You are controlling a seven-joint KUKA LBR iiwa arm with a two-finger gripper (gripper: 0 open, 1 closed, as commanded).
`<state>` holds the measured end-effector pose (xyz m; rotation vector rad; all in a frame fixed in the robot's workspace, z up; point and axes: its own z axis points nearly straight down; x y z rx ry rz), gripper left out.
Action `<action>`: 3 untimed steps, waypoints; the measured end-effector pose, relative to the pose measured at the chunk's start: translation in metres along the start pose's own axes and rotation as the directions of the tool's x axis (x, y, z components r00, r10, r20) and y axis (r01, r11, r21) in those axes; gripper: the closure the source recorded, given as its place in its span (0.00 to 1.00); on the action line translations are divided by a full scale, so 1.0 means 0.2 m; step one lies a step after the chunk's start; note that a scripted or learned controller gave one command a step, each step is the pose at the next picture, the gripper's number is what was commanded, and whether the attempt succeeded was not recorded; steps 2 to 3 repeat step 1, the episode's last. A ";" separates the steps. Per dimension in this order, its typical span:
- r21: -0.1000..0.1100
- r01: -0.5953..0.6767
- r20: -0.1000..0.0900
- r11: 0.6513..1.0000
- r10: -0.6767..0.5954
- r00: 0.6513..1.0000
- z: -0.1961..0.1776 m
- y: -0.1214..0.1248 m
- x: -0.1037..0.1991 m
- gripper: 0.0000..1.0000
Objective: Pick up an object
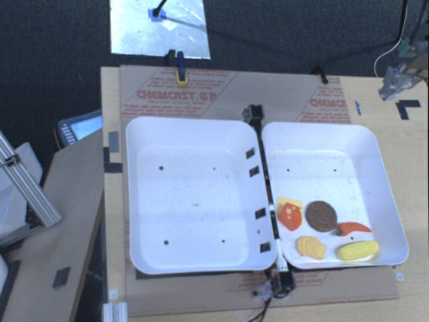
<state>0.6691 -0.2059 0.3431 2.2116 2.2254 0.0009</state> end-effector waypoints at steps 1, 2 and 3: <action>0.000 0.000 0.000 1.000 0.000 1.000 0.00 0.00 0.00 1.00; 0.000 0.000 0.000 1.000 0.000 1.000 0.00 0.00 0.00 1.00; 0.000 0.000 0.000 1.000 0.000 1.000 0.00 0.00 0.00 1.00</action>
